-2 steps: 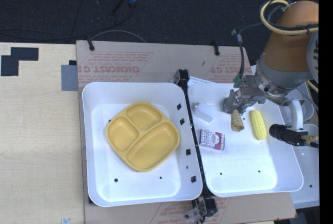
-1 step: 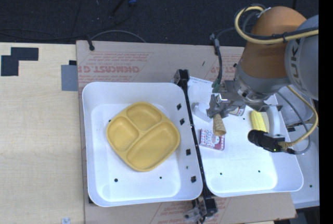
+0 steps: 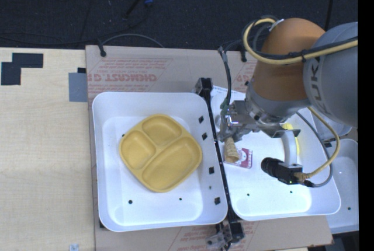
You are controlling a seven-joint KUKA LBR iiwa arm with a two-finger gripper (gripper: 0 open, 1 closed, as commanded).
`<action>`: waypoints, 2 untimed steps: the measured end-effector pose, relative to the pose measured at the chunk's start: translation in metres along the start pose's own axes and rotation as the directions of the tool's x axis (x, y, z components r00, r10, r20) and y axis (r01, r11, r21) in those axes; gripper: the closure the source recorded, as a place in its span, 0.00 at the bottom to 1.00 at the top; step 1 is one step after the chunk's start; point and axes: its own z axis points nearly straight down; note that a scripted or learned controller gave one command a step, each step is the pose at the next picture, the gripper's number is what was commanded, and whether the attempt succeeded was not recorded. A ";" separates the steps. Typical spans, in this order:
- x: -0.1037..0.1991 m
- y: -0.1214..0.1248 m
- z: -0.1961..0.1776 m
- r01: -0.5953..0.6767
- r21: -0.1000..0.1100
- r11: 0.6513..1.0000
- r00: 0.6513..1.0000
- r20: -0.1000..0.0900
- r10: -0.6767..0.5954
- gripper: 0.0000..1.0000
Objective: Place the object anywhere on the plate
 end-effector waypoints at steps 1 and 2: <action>0.045 -0.018 0.015 -0.001 0.000 1.000 1.000 0.001 0.001 1.00; 0.097 -0.030 0.029 0.001 0.001 1.000 1.000 0.001 -0.001 1.00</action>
